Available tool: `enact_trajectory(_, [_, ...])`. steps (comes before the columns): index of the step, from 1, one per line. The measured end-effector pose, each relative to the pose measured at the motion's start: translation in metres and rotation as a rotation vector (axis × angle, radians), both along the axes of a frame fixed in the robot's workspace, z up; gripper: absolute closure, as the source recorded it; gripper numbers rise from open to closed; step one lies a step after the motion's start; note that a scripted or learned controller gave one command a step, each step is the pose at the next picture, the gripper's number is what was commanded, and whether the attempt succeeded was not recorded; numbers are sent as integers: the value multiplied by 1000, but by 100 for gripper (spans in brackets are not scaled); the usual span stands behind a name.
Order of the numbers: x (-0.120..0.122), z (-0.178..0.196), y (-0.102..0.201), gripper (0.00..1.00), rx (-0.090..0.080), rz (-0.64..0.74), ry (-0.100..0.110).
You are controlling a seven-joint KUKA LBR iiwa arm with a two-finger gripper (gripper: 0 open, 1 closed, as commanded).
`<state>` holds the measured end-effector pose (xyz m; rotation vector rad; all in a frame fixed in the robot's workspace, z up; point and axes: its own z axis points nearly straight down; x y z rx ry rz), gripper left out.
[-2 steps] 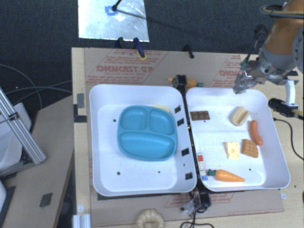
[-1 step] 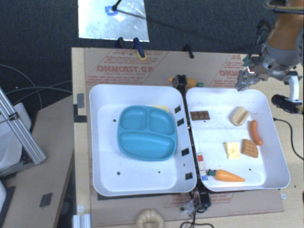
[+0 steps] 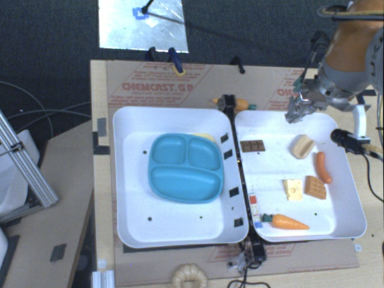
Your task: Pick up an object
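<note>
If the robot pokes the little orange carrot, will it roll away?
Probably a bit. The carrot looks round and tapered, so it would likely roll in a curve. It lies flat near the right bin's front wall, which should stop it. It looks like stiff, light plastic.

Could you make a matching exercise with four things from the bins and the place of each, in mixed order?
Things:
1. blue plate
2. carrot
3. chocolate
4. sausage

Places:
A. near the front edge of the right bin
B. right bin, close to the divider, far side
C. in the left bin
D. right bin, near its right wall

Pairs: 1-C, 2-A, 3-B, 4-D
</note>
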<state>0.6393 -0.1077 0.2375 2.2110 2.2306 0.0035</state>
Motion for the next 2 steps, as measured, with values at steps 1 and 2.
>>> enact_trajectory(1, [-20, -10, 42, 100, 1, 0, 2])
enact_trajectory(2, [-55, -7, 77, 100, 0, -1, 3])
